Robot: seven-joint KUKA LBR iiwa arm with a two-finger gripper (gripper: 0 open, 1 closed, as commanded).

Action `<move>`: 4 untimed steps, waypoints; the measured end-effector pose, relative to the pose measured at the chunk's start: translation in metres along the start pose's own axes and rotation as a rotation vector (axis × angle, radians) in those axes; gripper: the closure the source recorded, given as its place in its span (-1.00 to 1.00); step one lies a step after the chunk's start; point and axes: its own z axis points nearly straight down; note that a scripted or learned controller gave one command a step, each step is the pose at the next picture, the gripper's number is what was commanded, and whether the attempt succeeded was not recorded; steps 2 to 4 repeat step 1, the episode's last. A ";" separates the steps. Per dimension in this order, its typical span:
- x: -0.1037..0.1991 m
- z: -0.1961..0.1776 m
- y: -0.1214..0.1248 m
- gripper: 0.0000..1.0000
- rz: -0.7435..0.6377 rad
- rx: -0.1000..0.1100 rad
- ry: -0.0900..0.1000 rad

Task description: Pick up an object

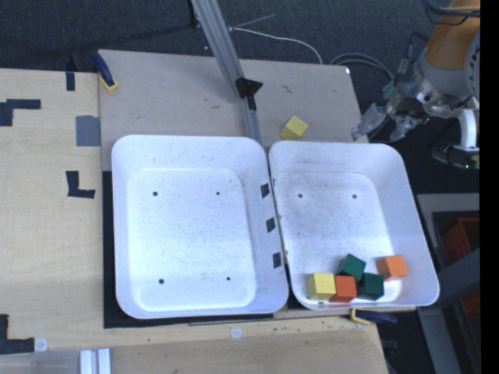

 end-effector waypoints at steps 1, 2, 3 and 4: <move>0.000 0.000 0.000 -1.00 0.000 0.000 0.000; 0.000 0.000 0.000 -1.00 0.000 0.000 0.000; 0.000 0.000 0.000 -1.00 0.000 0.000 0.000; 0.000 0.000 0.000 -1.00 0.000 0.000 0.000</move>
